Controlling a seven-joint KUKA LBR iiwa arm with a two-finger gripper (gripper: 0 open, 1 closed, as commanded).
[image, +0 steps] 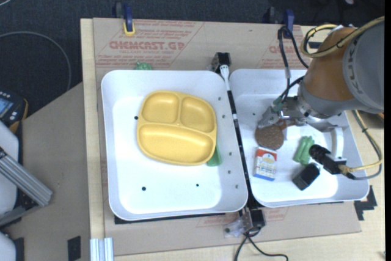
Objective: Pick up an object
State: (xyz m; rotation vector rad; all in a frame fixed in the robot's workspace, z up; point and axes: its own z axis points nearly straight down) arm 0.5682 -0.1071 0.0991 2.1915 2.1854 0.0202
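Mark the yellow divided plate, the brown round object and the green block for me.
yellow divided plate point(177, 128): camera view, on its large lower compartment.
brown round object point(269, 136): camera view, on its top face.
green block point(303, 150): camera view, on its middle.

Both bins point(122, 131) are plain white, the left one dotted with a few small black spots. In it lies a yellow divided plate point(177, 128), with a sliver of green point(214, 159) at its lower right edge. The right bin point(256, 85) holds a brown speckled round piece point(269, 136), a small white carton point(265, 165) printed in red and orange with a blue edge, a green block point(303, 150) and a black block point(305, 176). The tabletop point(153, 43) is tan with red lettering. The arm point(342, 67) is grey with an orange band.
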